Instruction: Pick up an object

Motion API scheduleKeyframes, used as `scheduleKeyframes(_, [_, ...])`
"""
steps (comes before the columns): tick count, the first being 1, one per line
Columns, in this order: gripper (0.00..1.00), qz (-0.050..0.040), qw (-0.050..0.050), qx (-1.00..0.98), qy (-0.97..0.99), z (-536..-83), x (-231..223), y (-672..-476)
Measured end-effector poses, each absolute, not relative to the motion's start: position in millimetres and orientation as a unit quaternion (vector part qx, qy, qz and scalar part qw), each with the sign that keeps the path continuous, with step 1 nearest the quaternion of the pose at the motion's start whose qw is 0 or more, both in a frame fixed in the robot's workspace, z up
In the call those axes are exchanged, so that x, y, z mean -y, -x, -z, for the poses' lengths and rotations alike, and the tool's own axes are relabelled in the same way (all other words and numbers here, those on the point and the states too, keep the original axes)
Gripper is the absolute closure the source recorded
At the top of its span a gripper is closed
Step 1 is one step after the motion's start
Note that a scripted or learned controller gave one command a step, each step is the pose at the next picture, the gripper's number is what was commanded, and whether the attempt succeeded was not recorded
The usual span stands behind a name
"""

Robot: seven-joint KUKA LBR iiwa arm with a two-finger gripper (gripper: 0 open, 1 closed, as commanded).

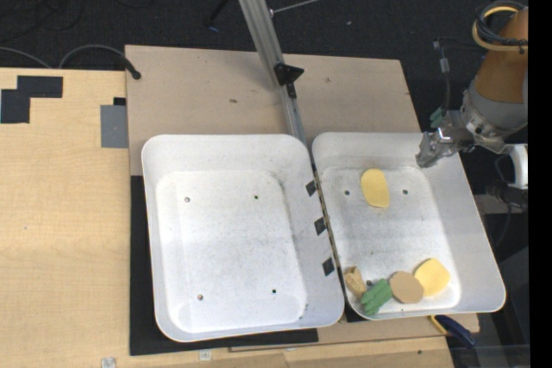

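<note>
Nothing picked yet; the gripper [429, 152] hangs over the right bin's [466, 224] far edge, its state I cannot tell; 5 objects lie loose; reach, grasp and lift all remain.

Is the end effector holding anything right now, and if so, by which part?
Nothing is visibly held. The end effector sits at the right bin's upper right rim, apart from the yellow piece.

— How many bins are sitting on the bench?
— Two white bins [228, 237] [448, 202].
— And what is lying inside them?
— Two yellow things [375, 188] [432, 277], one tan round thing [405, 288], one green thing [376, 297], and one small brown thing [354, 280].
</note>
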State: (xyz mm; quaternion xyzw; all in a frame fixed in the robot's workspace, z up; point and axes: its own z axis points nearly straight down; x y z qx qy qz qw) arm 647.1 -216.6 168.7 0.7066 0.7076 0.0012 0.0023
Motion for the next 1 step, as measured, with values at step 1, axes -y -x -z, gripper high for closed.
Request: scheduleKeyframes(1, [1.00,-0.0012,0.003,-0.707,-0.707,-230.3,216.6,-641.0])
